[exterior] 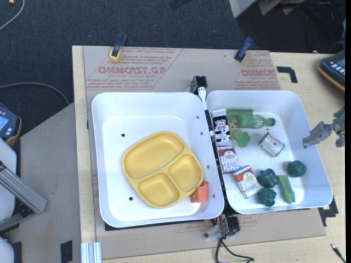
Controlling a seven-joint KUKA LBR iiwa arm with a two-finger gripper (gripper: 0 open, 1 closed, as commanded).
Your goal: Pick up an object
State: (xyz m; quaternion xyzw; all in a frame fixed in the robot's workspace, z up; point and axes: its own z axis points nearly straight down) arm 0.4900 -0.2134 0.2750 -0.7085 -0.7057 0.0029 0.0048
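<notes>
Gripper (pixel 319 136) hovering at right bin (pixel 313 122) rim, finger state can't tell; nearest obj: silver can (pixel 271 144), lying leftward, tilted.

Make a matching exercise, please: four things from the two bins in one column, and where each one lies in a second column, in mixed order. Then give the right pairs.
Things:
1. yellow divided plate
2. green bottle
3. orange block
4. tool

Places:
A. at the far side of the right bin, lying on its side
B. at the right rim of the right bin, above the bench
C. in the middle of the left bin
D. in the left bin, against the plate's near right edge

Pairs: 1-C, 2-A, 3-D, 4-B
</notes>
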